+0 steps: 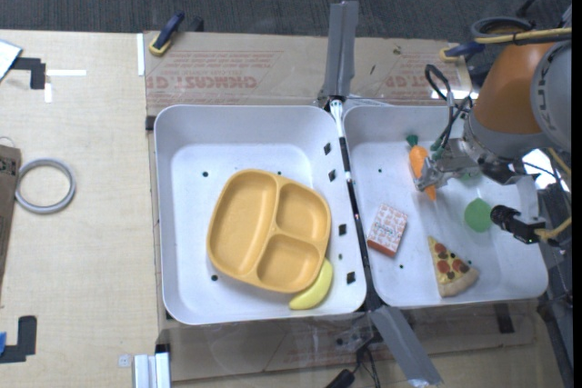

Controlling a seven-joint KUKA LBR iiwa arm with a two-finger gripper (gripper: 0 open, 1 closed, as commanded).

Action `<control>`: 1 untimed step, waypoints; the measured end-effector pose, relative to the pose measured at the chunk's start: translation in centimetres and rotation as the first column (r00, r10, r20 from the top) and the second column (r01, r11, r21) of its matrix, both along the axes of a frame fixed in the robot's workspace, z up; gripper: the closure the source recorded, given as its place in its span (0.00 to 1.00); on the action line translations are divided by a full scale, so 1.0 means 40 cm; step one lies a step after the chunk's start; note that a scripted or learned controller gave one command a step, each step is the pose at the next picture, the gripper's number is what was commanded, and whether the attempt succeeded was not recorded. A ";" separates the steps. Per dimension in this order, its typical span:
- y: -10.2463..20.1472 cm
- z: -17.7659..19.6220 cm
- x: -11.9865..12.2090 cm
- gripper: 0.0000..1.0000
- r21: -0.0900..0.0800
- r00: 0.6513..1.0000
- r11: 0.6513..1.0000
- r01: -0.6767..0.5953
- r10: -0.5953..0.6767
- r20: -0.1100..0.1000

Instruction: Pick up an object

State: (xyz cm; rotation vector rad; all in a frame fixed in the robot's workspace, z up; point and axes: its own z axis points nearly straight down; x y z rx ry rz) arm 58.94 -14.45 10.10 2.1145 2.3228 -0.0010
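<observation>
A: Which markings am I reading?

B: I am reading none; the print on the small carton [387, 229], just left of the gripper [431, 180], is blurring out.

A: And the gripper?

B: It is hanging in the right bin [382, 282], touching the smooth orange carrot [418, 161]. The arm is hiding its fingers; I cannot tell their spread.

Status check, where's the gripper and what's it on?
Gripper low in right bin, at orange toy carrot; grasp unconfirmed. Green round piece, patterned box, pizza slice close by.
</observation>
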 end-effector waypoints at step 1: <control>0.031 0.254 0.114 1.00 -0.003 0.974 0.974 0.226 -0.226 -0.015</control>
